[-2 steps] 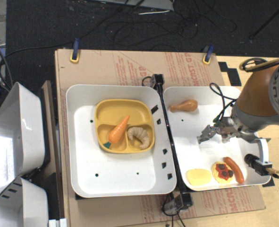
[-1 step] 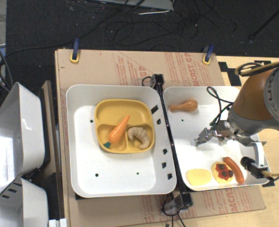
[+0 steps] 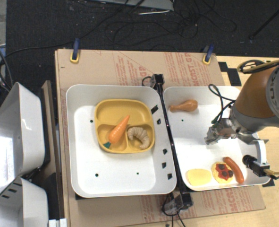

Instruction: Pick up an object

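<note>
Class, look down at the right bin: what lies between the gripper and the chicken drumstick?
Nothing: in the camera view, only bare white bin floor separates the gripper from the chicken drumstick.

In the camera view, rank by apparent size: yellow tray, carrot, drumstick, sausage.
1. yellow tray, clearly largest.
2. carrot, drumstick and sausage look about alike; I won't rank them.

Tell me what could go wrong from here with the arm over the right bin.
1. The end effector sits over bare floor in the right bin, with the drumstick above it and the sausage below, so a descent here would likely close on nothing.
2. The sausage, pizza and yellow disc crowd the bin's near wall; a grasp there may hit the wall or nudge a neighbour.
3. A black cable loops beside the wrist and might snag.
</note>
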`<state>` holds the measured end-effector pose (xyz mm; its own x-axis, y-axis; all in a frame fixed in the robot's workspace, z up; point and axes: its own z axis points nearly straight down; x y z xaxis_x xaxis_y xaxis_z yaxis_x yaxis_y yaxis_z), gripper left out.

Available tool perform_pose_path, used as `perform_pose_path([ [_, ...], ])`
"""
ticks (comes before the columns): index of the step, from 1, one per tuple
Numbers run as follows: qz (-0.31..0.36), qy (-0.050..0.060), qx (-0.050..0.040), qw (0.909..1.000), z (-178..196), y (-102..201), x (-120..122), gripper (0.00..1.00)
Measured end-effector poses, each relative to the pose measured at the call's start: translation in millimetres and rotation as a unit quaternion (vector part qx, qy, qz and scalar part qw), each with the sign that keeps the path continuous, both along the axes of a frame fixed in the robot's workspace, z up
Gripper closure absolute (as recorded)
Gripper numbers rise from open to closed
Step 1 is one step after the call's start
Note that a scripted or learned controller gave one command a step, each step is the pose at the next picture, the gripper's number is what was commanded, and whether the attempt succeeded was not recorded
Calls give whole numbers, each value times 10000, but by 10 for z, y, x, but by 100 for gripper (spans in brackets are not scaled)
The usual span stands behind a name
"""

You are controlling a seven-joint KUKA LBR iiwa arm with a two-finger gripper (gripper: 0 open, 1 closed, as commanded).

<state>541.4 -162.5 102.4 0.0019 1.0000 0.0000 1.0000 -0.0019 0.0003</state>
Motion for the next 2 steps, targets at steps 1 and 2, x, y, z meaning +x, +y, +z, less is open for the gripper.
perform_pose_path([
  [1,26,-18,-5,10000,467,66,68,100],
  [2,29,-32,-10,10000,1099,106,86,100],
])
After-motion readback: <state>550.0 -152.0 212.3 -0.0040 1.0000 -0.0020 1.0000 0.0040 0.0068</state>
